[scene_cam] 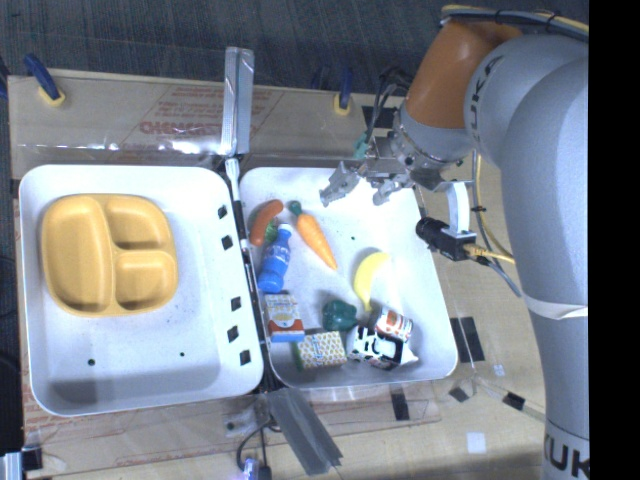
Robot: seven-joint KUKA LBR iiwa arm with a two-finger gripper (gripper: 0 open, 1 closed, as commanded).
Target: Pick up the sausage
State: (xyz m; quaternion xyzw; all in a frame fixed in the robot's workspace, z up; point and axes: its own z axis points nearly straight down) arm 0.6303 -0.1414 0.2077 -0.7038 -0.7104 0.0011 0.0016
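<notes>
The sausage [264, 220], a short red-brown piece, lies at the far left of the right bin [432, 298], close to the wall that divides the two bins. My gripper [359, 190] hangs over the back part of that bin, to the right of the sausage and apart from it. Its fingers [335, 189] are open, with nothing between them. An orange carrot [316, 239] lies between the gripper and the sausage.
Crowding the right bin are a blue bottle [275, 259] just below the sausage, a yellow fruit [368, 274], a green item [340, 315], a small carton [285, 319], a patterned box [322, 349] and a cow-print carton [381, 343]. The left bin [200, 363] holds a yellow divided tray [108, 252].
</notes>
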